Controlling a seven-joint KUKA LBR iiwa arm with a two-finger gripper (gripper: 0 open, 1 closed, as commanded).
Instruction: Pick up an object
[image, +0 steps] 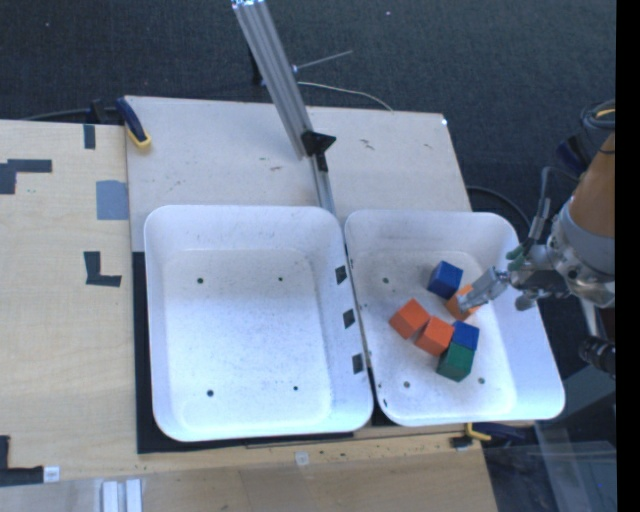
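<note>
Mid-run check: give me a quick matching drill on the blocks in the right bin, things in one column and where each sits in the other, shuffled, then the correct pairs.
Things:
1. blue block
2. green block
3. large orange block
4. gripper

Places:
A. lowest in the cluster, nearest the bin's front wall
B. left end of the cluster
C. over the small orange piece, at the cluster's right
D. top of the cluster

Pairs: 1-D, 2-A, 3-B, 4-C

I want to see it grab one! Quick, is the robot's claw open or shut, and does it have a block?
Gripper: low in the right bin, at a small orange block. Open or shut cannot be told, nor any hold.
</note>
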